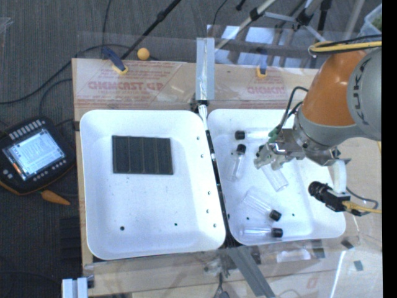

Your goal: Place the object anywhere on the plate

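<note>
On a bench with 2 white bins, clear vials (275,179) lie just under the gripper (270,156); its grip cannot be told. The dark plate (142,155) sits far beyond it. A centred, square descent seems best.

The left shallow white bin (93,185) holds a dark ribbed rectangular plate (142,155) in its upper left part. The right white bin (218,124), just beside it, holds several clear plastic vials with black caps (261,201), scattered from centre to lower edge. The gripper (268,156) hangs over this bin's middle.
</note>
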`<control>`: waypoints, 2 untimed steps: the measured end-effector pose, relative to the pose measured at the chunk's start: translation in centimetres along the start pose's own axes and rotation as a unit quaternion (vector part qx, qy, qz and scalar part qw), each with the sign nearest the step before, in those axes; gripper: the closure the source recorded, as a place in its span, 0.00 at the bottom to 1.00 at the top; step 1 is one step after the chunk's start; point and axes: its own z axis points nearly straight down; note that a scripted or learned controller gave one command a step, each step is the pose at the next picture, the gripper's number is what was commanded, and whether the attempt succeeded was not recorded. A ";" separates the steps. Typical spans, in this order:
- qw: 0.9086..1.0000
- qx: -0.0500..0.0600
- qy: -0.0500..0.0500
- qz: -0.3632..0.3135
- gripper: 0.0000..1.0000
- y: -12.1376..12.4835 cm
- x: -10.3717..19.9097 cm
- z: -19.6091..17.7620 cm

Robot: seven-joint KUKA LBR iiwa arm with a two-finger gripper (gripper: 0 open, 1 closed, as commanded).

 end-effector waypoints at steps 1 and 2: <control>0.995 0.000 -0.001 -0.105 1.00 4.0 3.7 2.3; 0.985 0.000 -0.001 -0.171 1.00 7.0 10.2 2.3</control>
